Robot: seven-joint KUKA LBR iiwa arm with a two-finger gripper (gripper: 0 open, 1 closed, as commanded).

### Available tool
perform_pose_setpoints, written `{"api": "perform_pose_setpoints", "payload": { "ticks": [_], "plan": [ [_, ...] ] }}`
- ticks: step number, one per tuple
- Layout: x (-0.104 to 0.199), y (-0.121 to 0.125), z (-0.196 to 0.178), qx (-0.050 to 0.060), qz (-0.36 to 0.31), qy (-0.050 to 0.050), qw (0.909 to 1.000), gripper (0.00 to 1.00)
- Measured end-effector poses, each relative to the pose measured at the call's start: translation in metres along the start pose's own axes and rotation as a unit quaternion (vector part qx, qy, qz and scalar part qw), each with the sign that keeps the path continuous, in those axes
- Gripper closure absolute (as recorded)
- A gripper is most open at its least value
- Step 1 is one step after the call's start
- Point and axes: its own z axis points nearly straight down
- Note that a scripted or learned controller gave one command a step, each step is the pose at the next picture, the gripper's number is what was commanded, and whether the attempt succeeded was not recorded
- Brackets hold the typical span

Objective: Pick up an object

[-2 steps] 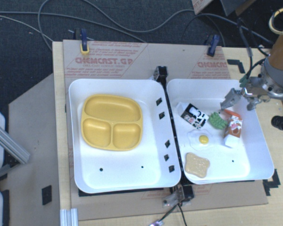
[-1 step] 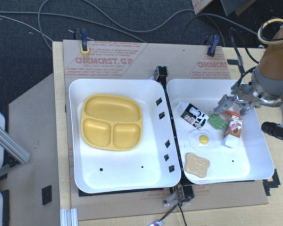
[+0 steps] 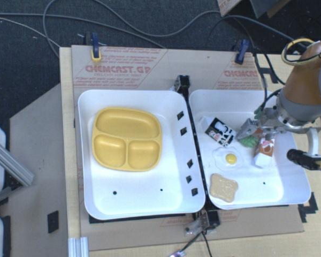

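The right bin (image 3: 289, 194) holds several small items. A black and white packet (image 3: 220, 131) lies near its left wall. A toy fried egg (image 3: 230, 158) sits in front of the packet, and a slice of toast (image 3: 223, 188) lies at the front. A white and red carton (image 3: 265, 151) and a green item (image 3: 248, 140) lie at the bin's middle right. My gripper (image 3: 258, 127) hangs low right over the green item and the carton's top end, partly hiding both. Whether it touches either cannot be made out.
The left bin (image 3: 96, 197) holds a yellow three-compartment tray (image 3: 127, 138). A black divider with clips (image 3: 188, 143) runs between the bins. The arm's orange band (image 3: 306, 82) and grey wrist cover the right bin's far right side. Cables trail behind the board.
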Motion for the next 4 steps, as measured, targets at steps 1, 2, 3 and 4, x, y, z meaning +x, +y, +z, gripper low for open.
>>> {"api": "perform_pose_setpoints", "payload": {
  "ticks": [1,2,3,4],
  "plan": [
    [0.0,0.001,-0.014,-0.003,0.0,-0.001,1.0,1.0],
    [0.008,0.008,-0.072,-0.007,-0.001,-0.002,1.0,1.0],
    [0.008,0.009,-0.1,-0.005,-0.001,-0.002,1.0,1.0],
    [0.061,0.023,-0.111,-0.004,-0.003,0.0,1.0,1.0]
  ]
}}
